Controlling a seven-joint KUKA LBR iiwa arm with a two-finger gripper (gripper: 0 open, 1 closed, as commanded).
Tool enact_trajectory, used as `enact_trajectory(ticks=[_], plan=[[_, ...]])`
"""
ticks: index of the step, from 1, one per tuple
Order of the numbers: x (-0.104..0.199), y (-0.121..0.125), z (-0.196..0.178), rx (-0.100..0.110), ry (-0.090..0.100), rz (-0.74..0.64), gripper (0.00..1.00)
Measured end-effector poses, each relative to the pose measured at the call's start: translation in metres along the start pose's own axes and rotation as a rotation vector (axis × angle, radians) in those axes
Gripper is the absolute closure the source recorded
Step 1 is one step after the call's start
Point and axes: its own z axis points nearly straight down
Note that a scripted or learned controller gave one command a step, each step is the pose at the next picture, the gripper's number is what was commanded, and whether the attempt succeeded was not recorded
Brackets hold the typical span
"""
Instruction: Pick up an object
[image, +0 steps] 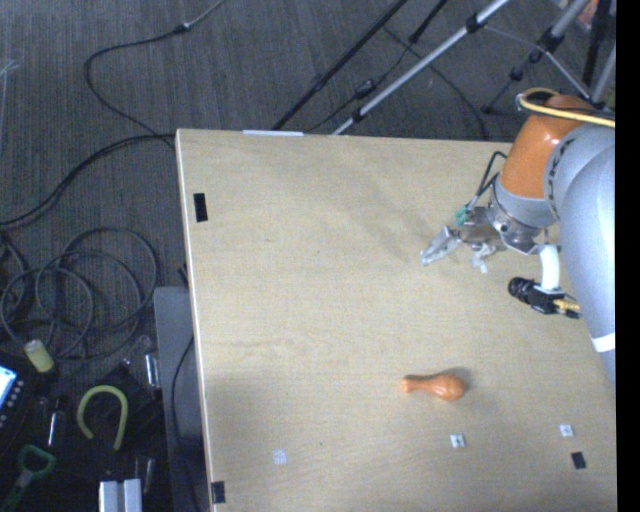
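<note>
The bench (300, 250) is a pale wooden board, and the one loose thing on it is a small orange object (435, 385). The object lies straight on the bare wood, towards the bench's near edge and right of its middle. It is shaped like a little gourd, with a round fat end and a thin neck. Its long axis runs nearly parallel to the bench's near edge. The neck points towards the bench's left edge, and the fat end sits slightly nearer the camera and towards the right edge.

The claw (455, 258) is over the right part of the bench, about midway between the far and near edges and well apart from the orange object. Its two silvery fingers (437, 250) are spread apart and released, with only bare wood between them. They point towards the bench's left edge. Whether the tips touch the wood or hang just above it cannot be told. The grey arm (585, 220), with its orange band (530, 160), comes in over the bench's right edge.

A black mark (200, 207) sits by the bench's left edge near the far corner. Small white tags (457, 440) lie along the near edge. Off the bench's left edge, dark cables (80, 290) coil on the grey floor, along with a green U-shaped piece (100, 410).
</note>
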Motion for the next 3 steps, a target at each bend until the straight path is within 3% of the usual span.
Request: enact_trajectory(ticks=[1, 2, 3], plan=[[-0.006, 0.009, -0.024, -0.003, -0.001, -0.207, 0.0], [-0.005, 0.009, -0.006, -0.004, 0.001, -0.607, 0.0], [0.024, 0.009, -0.001, -0.004, 0.001, -0.848, 0.0]])
